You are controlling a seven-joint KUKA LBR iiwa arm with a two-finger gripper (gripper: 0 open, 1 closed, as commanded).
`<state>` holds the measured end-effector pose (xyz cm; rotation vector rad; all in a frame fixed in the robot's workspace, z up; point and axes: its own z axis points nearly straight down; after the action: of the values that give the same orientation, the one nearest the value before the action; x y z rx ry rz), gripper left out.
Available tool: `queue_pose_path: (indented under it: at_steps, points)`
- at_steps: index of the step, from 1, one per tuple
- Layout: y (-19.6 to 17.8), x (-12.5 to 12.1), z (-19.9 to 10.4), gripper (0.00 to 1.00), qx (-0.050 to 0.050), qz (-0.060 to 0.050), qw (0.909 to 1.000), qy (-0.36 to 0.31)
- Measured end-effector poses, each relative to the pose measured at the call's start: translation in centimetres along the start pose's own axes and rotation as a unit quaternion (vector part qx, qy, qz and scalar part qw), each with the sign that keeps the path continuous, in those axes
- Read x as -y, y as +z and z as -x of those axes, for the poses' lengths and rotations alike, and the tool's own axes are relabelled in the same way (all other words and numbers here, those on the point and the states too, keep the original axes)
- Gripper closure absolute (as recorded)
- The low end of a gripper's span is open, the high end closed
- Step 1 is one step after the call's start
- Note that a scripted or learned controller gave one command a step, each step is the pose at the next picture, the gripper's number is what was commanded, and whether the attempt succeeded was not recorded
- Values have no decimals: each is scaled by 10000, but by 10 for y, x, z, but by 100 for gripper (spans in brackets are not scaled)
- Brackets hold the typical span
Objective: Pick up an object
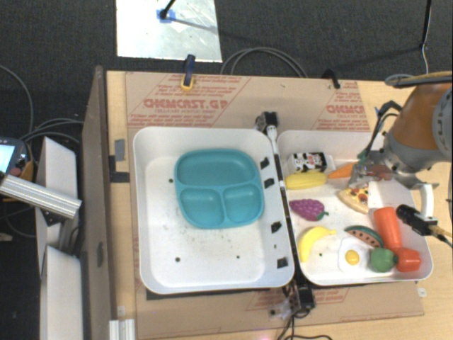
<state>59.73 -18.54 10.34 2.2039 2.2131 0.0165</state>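
Nearest edge: a tangle of wires (pixel 294 304) at the front lip of the bench, between the two bins.

Right bin (pixel 417 275), front row: fried egg (pixel 350 256), banana (pixel 311 241), watermelon slice (pixel 364 235), green fruit (pixel 381 260), red tomato (pixel 408 261). An orange carrot (pixel 388 227) lies slantwise just behind these.

Middle of the same bin: purple grapes (pixel 307 207), a pizza slice (pixel 356 197), corn cob (pixel 304 181). Far end: a small black-and-white carton (pixel 308 163).

Gripper (pixel 367 170): low over the far right part of this bin, directly above the pizza slice's far edge and beside a small orange piece (pixel 342 171). Whether its fingers are spread or closed cannot be made out, and nothing is seen held. The grey arm (pixel 417 147) with its orange band enters from the right.

Left bin (pixel 152 211): one teal divided plate (pixel 218 188), three compartments, lying flat in the far half.

Surface: brown cardboard sheet (pixel 233 98) with red print under both bins, a yellow-and-blue clamp (pixel 187 73) at its far edge.

Beyond: dark carpet (pixel 49 27), black cables, a shiny square sheet (pixel 168 18) on the floor.
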Motion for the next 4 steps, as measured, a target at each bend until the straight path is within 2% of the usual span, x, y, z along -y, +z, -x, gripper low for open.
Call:
queue_pose_path:
  at_steps: [1,2,3,4]
  points:
    - [-87,21,23,100,-11,-67,10000,24]
    - [-82,21,22,0,-20,-88,10000,16]
    - [25,0,20,0,-29,-110,9999,-6]
    - [24,-59,-8,0,-23,-303,9995,-58]
